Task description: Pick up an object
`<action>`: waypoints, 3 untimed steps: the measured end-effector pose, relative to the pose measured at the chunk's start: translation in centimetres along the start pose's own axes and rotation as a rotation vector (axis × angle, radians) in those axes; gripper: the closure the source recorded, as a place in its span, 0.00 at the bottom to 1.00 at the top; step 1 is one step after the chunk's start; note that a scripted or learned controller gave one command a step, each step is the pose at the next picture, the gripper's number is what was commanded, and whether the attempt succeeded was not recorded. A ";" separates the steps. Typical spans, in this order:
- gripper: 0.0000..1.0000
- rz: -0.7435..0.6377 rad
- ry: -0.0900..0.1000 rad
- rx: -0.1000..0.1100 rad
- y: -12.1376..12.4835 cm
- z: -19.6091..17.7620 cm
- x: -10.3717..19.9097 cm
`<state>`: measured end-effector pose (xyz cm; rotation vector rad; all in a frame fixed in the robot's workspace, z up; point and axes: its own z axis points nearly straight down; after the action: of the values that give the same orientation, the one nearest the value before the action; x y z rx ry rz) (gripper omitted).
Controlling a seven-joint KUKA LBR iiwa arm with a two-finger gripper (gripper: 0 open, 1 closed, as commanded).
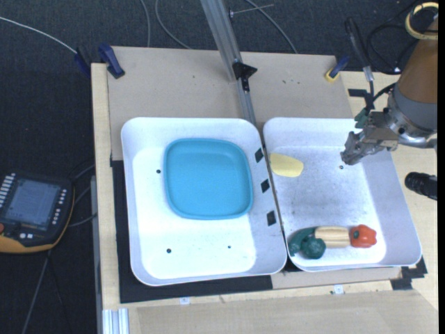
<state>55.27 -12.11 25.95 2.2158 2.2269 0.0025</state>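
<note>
My gripper (353, 152) hangs over the right bin (389, 207), above its far right part, and I cannot tell whether I am spread or closed; nothing shows between my tips. I read no brand, label or writing anywhere; the screen of the pendant (31, 211), left of the bench on the floor, is too small to make out.

In the right bin, a yellow piece (286, 165) lies near the far left corner. Along its near wall sit a green piece (307, 244), a tan piece (332, 236) and a red piece (362, 236) in a row, touching one another, well apart from me.

Left of that bin is the left bin (146, 256), holding a blue plate (208, 178). Both bins rest on a tan bench (174, 82) with blue clamps (111, 60) at the far corners. Dark carpet (42, 82) with cables surrounds it.
</note>
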 end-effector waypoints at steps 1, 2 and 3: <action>1.00 0.001 0.000 0.002 1.6 1.2 4.4; 1.00 0.000 0.000 0.002 3.2 2.5 9.2; 1.00 0.001 0.000 0.001 4.1 3.1 14.3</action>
<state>59.31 2.20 22.87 2.2172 2.2270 0.0011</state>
